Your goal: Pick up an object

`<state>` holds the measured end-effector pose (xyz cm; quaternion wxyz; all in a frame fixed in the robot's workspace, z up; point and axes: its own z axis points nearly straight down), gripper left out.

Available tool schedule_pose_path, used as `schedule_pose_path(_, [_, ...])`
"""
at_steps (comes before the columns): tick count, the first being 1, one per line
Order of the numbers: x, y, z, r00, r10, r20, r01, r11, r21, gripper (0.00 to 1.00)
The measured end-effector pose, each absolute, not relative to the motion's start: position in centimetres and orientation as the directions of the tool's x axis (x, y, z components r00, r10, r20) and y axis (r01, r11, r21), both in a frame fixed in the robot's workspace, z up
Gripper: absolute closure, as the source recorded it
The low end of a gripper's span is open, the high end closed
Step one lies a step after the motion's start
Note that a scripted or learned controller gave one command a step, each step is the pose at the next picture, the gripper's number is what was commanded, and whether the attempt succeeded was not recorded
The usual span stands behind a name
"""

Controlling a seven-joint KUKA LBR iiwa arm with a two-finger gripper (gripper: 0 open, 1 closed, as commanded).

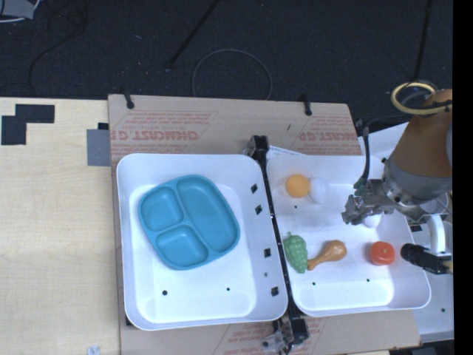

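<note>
While my gripper hovers in the right bin, jaw state I cannot tell. Nearest candidate: red tomato, just below it. Probably light, smooth plastic, likely to roll; I'd pinch across its middle.

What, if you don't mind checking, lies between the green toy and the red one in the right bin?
In the camera view, a tan drumstick-shaped toy lies between the green toy and the red one, its thin end toward the green.
</note>
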<state>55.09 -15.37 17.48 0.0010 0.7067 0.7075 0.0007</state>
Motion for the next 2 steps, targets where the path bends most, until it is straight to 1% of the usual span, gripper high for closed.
schedule_pose_path(1, [55.1,-16.1,21.9,0.0,1.0,-0.001,1.0,0.0,0.002,1.0])
schedule_pose_path(2, [54.1,-16.2,27.2,-0.001,1.0,-0.001,1.0,0.001,0.002,1.0])
